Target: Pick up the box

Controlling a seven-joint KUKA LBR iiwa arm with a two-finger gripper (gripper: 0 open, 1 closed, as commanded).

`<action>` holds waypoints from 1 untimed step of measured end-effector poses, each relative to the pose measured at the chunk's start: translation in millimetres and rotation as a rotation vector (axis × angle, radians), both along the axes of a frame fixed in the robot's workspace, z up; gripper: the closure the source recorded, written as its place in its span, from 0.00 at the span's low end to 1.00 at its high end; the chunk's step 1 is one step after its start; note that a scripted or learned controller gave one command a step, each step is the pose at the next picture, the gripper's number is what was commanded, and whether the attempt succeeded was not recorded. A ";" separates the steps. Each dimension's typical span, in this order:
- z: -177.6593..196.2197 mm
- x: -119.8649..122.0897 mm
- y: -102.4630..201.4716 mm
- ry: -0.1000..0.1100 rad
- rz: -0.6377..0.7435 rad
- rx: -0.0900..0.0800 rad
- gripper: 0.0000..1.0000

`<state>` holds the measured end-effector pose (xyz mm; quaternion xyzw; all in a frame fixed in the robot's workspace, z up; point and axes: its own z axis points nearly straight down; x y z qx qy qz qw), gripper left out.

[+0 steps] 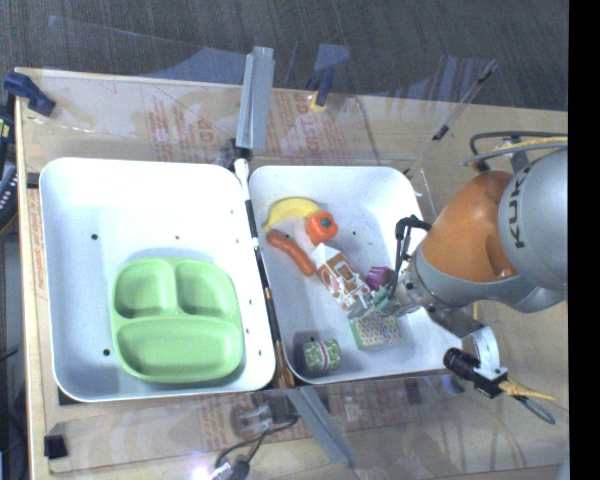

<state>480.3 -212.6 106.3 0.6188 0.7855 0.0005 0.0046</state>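
At the lower middle of the frame a small patterned can (pixel 320 354) lay in the right bin (pixel 380 182). Just above and to its right, the gripper (pixel 392 298) was seen low over the box (pixel 342 277), which lay slanted at the bin's centre; whether the tool was open or closed could not be told. A grasp across the box's narrow sides was judged best. Farther up, the sausage (pixel 291 253), the orange toy (pixel 321 227) and the banana (pixel 291 209) were crowded against the box's upper end and were best left undisturbed.

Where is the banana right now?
The banana lies in the right bin, near its top left corner in the camera view. It sits just above the orange sausage and left of the carrot-like toy.
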 end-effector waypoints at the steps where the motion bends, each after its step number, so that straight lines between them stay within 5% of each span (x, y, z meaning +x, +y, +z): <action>1: 116.7 -2.5 51.3 0.008 0.167 0.004 1.00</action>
